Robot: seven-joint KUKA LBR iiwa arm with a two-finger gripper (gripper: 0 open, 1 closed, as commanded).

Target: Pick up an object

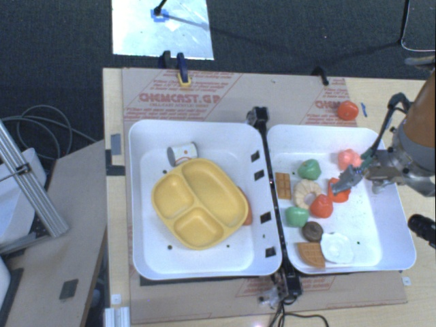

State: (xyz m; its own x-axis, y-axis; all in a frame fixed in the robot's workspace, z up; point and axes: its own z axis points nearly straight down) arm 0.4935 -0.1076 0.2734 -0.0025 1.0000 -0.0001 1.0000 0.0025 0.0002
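Observation:
My gripper (345,180) reaches in from the right over the right bin (392,247), low above its middle. A small red-orange piece (339,194) lies right under its tip, touching or nearly so; I cannot tell whether it is gripped. Close by are a red tomato-like ball (321,206), a beige ring (306,191), a pink piece (349,158) and a green piece (310,168).
The right bin also holds a second green piece (297,216), a brown lump (313,231), a waffle (311,254), a white disc (337,247) and a cracker (283,186). A yellow divided plate (197,203) and a small white cup (182,154) sit in the left bin (146,251). A red ball (347,110) rests outside on the bench.

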